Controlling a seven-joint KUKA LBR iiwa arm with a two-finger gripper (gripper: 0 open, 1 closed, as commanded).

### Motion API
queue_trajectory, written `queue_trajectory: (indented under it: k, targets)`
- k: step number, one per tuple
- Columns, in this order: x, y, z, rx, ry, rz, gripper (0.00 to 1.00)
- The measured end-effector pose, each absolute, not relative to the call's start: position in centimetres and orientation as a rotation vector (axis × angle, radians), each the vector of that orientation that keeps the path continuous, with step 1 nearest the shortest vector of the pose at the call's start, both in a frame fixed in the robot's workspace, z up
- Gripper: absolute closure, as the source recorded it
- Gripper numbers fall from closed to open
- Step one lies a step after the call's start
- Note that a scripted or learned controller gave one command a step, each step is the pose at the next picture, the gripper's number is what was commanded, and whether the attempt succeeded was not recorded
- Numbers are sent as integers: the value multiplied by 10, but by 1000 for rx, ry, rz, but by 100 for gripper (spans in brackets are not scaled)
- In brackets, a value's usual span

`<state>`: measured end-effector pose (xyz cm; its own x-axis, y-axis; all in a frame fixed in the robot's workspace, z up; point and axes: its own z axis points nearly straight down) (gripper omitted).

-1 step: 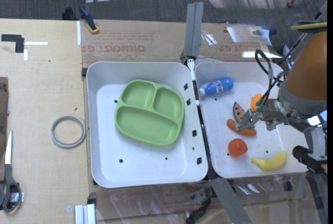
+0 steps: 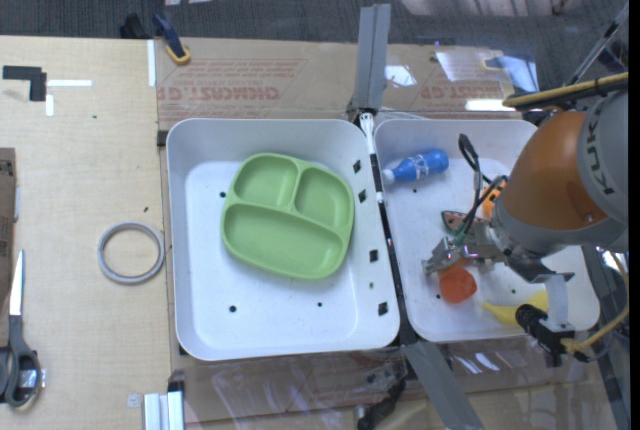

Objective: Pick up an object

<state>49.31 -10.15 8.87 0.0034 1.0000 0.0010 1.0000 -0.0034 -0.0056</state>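
Tool [image 2: 447,256] low in right bin [image 2: 420,308], orange ball [image 2: 458,285] just below-right of its tip; finger state can't tell.

A green divided plate [image 2: 290,215] lies in the left bin [image 2: 190,248]; the gripper [image 2: 448,256] hangs over the right bin [image 2: 425,308] beside an orange object [image 2: 457,285].

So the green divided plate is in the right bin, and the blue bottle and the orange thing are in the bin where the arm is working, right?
Not quite. The camera view shows the green divided plate in the left bin, not the right one. The rest holds: the blue bottle and the orange thing lie in the right bin, where the arm reaches.
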Motion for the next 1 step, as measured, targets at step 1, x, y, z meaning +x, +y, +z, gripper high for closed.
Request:
queue_trajectory:
  k: [1]
  targets:
    - [493,-103,94,-2223,-2206,11,100]
